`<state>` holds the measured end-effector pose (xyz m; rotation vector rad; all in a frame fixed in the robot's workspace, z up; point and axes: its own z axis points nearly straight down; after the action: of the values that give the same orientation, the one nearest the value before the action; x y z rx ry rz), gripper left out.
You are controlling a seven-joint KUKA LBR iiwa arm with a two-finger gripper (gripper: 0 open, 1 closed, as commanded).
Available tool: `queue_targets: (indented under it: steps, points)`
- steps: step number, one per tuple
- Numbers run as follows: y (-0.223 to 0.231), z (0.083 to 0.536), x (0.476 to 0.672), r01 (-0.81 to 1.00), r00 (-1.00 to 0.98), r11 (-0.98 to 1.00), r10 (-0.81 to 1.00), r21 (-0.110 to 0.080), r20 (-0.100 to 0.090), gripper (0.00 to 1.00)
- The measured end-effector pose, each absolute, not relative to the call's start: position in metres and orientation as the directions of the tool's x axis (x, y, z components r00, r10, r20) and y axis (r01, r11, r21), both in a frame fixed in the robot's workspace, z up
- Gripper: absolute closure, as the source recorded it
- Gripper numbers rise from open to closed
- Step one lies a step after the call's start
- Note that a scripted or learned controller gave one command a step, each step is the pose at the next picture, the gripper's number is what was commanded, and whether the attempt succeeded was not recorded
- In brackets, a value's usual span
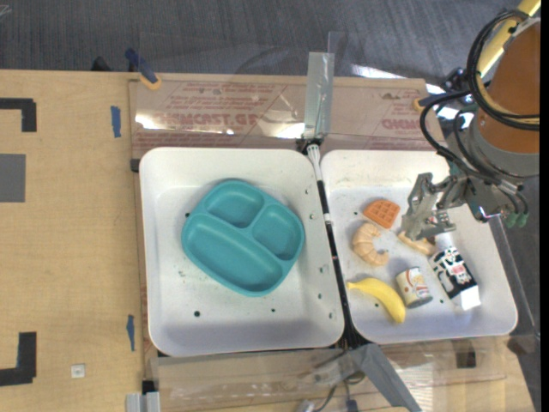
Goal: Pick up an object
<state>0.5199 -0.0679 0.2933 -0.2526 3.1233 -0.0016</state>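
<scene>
Nearest to us, along the front of the right bin (502, 320), we count one yellow banana (380, 297) lying near the front left corner. Just beside it to the right stands one small can (414, 286) with a printed label. Right of the can lies one small white carton (455, 275) with black markings, tilted toward the front right corner. The three are close together but we see gaps between them.

A step farther back in the same bin, we see one pale croissant (370, 240) near the left wall. Behind it sits one orange waffle (382, 213), close to the croissant. Right of the croissant lies one tan, flat piece (418, 244) that we cannot identify; it sits partly under the gripper.

The gripper (422, 221) hangs over the middle of the right bin, its grey fingers pointing down just above the tan piece and right of the waffle. We cannot tell how far the fingers are spread, and we see nothing clearly held between them. Behind it, the arm (513, 84) rises toward the right, with its orange band and black cables.

In the left bin (163, 316) we count one thing: a teal divided plate (244, 235) with three compartments, lying flat near the centre.

Farthest back, one clear plastic sheet (223, 110) with red print runs behind both bins, and one grey upright post (319, 93) stands where the two bins meet.
</scene>
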Motion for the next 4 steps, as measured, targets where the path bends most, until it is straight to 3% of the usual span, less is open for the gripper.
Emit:
queue_targets:
  steps: [1,2,3,4]
  points:
    - [-0.085,0.182,0.530,-0.679,-0.734,0.734,-0.679,0.007,0.002,1.00]
    - [-0.047,0.183,0.543,-0.912,-0.411,0.411,-0.912,0.002,-0.004,1.00]
    - [0.021,0.231,0.546,-0.993,0.115,-0.115,-0.993,-0.001,-0.005,1.00]
    - [0.091,0.182,0.512,-0.817,0.576,-0.576,-0.817,0.005,-0.008,1.00]
